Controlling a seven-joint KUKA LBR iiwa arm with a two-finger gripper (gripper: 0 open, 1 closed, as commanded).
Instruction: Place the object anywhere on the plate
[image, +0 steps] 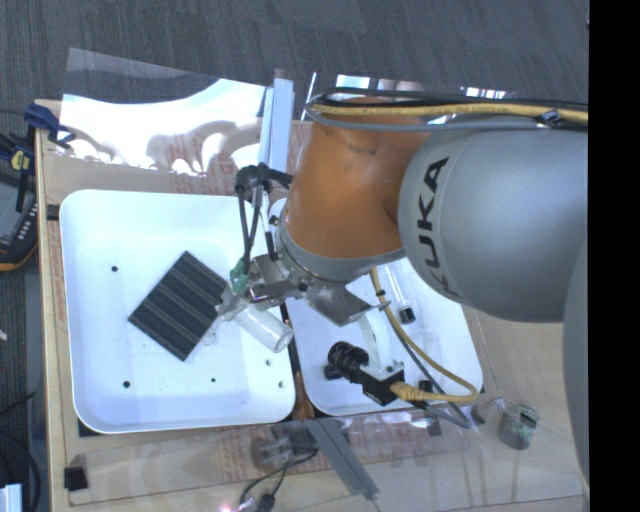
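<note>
A dark ribbed rectangular plate (180, 304) lies tilted in the left white bin (110, 380), a little left of its middle. My gripper (246, 312) hangs low over the right side of that bin, its tip just beside the plate's right corner. A small green piece (238, 271) shows at the gripper's upper side. I cannot make out any object held at the tip. The grey and orange arm (360, 190) covers the area above and to the right.
The right white bin (455, 350) is largely hidden under the arm. A black fitting (346, 361) on a yellow cable hangs over it. The ridge between the bins (295, 385) runs just right of the gripper. Clutter lies on the bench's front edge (300, 445).
</note>
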